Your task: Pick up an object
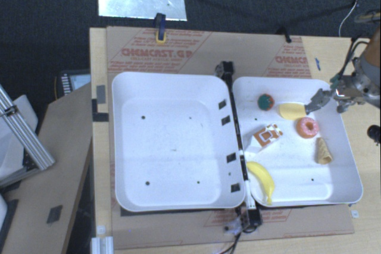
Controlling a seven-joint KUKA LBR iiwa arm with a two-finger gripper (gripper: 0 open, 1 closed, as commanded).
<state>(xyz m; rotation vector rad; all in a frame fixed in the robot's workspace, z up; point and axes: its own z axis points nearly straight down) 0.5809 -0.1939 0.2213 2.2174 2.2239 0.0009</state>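
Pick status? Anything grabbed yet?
Done: the gripper is over the right bin, by the yellow piece and donut. In hand: nothing visible between its fingers. Left: the whole grasp and lift; ball, cone, banana and orange-white toy all lie in the bin.

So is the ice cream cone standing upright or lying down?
Lying down. The ice cream cone rests on its side on the floor of the right bin, its wide end toward the bin's front edge, just below the pink donut.
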